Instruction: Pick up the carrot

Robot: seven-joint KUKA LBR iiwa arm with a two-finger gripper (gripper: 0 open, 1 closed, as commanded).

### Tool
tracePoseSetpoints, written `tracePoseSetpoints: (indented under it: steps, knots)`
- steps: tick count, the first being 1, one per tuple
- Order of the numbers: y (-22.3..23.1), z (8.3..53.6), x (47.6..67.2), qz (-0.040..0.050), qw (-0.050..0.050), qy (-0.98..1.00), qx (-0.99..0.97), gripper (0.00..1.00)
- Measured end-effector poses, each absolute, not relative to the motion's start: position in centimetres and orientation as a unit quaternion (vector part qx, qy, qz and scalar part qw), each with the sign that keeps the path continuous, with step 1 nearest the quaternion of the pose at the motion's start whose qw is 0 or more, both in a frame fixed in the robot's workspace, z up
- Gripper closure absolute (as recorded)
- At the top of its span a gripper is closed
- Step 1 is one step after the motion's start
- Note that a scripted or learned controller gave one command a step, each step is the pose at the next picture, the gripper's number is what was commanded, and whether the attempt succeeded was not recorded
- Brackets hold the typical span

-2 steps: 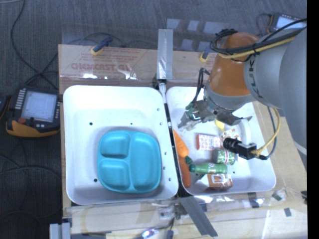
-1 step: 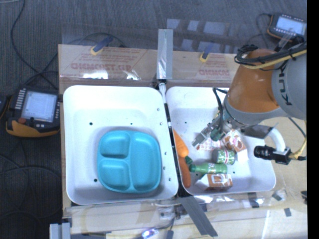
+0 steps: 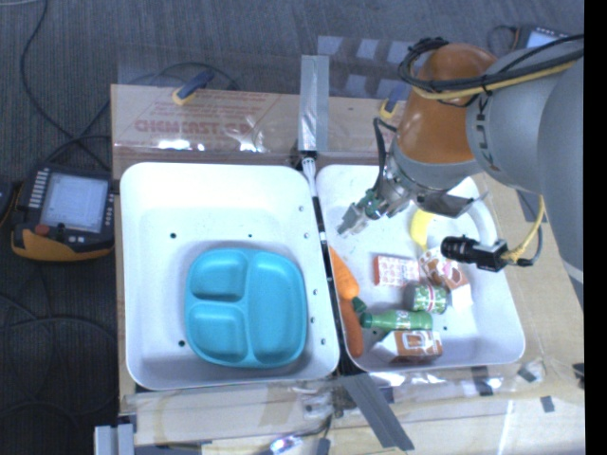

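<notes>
A robotics lab, no question: a grey industrial arm [image 3: 531, 112] with an orange band reaches over a bench [image 3: 190, 126] bearing two white bins [image 3: 142, 254], taped at the edges. On the dark carpet [image 3: 142, 17] lies a teach pendant [image 3: 62, 211] with its screen lit, and loose cables [image 3: 38, 83] trail across the floor beside it.

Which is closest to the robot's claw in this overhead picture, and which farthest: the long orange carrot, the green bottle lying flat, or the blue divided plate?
Measured from the gripper, in the right bin:
1. The long orange carrot, just below it along the right bin's left wall.
2. The green bottle, lying farther down in the right bin.
3. The blue divided plate, farthest, in the left bin.
</notes>
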State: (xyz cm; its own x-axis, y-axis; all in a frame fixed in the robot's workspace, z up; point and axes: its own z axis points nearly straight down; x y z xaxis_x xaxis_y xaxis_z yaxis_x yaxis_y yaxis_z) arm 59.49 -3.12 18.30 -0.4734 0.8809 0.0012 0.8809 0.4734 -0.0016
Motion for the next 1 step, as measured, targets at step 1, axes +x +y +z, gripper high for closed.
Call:
tracePoseSetpoints:
  steps: [1]
  knots:
    - [-0.7, 18.32, 63.82, 0.0005, 0.0, -0.857, -0.516, 1.0]
